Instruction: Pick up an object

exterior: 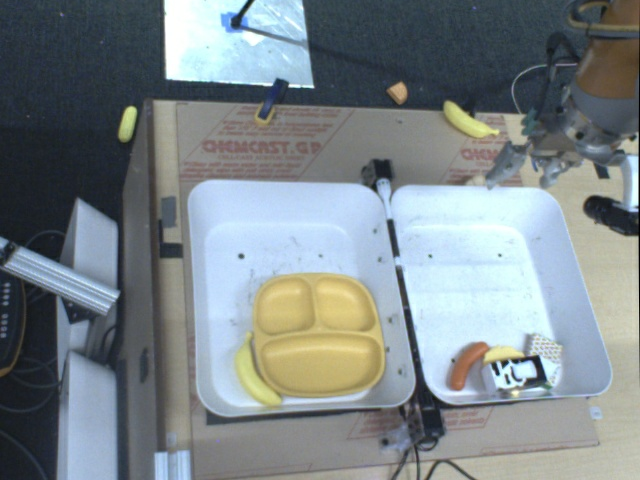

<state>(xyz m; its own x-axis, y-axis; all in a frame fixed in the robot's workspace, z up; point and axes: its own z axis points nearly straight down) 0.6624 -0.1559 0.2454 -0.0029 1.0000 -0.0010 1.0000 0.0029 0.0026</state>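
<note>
I had the gripper (527, 171) poised, fingers apart and empty, beyond the right bin (570, 258); next, I judged, descend toward the hot dog (467, 364).

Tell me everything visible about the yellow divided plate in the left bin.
The yellow divided plate looks like matte plastic, rounded-rectangular, with three compartments: two small at the far side, one wide at the near side. It lies flat, right way up, in the left bin's near half. A banana lies against its near-left corner.

Bright, even overhead light, pic a bit soft.
White bins (300, 203) nearly blown out, glare on the foil sheet (240, 28) up top, shadows faint, floor dark.
</note>
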